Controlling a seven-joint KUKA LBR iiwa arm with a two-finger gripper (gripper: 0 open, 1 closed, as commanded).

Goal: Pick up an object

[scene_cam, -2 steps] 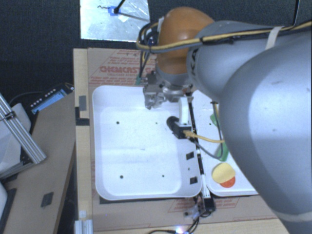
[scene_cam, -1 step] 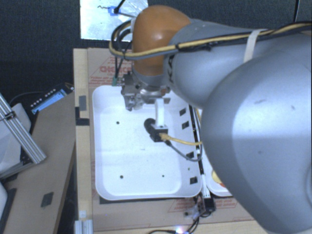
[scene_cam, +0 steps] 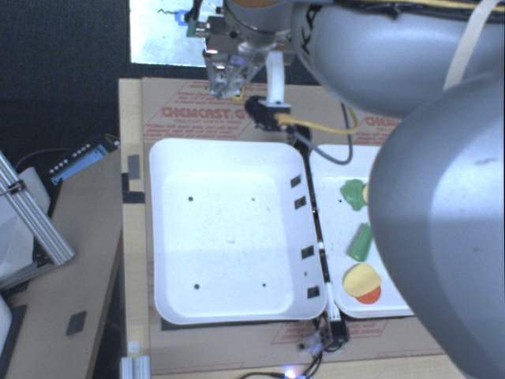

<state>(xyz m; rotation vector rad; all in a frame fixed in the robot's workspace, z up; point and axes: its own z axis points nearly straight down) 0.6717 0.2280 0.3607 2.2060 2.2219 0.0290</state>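
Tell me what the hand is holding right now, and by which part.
Cannot be told. The hand sits above the far edge of the left bin, and nothing is seen in it. The green pieces and the yellow-and-orange object lie in the right bin.

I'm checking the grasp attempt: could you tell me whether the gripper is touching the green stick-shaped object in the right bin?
Apart. The camera view shows the gripper above the far edge of the bench, beyond both bins, while the green stick-shaped object lies in the right bin.
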